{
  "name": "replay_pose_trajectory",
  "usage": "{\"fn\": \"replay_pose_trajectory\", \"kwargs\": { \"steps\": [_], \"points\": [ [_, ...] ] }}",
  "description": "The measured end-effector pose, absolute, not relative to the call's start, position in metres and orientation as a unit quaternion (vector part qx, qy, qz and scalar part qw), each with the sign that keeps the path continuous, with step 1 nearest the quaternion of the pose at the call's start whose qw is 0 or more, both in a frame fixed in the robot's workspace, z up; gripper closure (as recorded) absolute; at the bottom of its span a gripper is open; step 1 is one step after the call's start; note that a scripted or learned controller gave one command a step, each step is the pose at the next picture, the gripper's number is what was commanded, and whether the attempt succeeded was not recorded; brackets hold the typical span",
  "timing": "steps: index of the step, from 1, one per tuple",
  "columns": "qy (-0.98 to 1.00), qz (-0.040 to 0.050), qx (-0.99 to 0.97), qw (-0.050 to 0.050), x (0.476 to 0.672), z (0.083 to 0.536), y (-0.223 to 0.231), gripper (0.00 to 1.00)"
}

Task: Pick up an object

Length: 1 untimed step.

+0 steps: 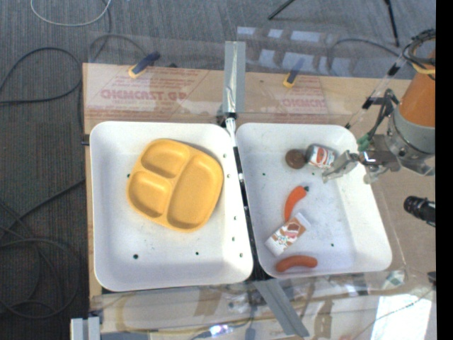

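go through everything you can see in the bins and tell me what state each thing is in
Yellow divided tray: lying flat, left bin, nothing in it.
Can: tipped on its side, right bin.
Carrot: lying flat.
Small carton: lying flat.
Sausage: lying at the near wall.
Tool: beside the can.

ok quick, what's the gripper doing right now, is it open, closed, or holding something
Gripper: cannot be told whether open or closed; it sits over the right bin beside the small can, with nothing visibly held.
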<state>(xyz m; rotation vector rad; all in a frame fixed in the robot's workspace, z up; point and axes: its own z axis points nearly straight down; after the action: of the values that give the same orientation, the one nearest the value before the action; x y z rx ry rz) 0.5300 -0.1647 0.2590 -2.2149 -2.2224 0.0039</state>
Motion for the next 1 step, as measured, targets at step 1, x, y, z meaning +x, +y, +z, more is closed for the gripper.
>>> {"fn": "replay_pose_trajectory", "kwargs": {
  "steps": [1],
  "points": [
    [-0.686, 0.0016, -0.728, 0.003, 0.5274, 0.1071, -0.1336, 0.00]
  ]
}}
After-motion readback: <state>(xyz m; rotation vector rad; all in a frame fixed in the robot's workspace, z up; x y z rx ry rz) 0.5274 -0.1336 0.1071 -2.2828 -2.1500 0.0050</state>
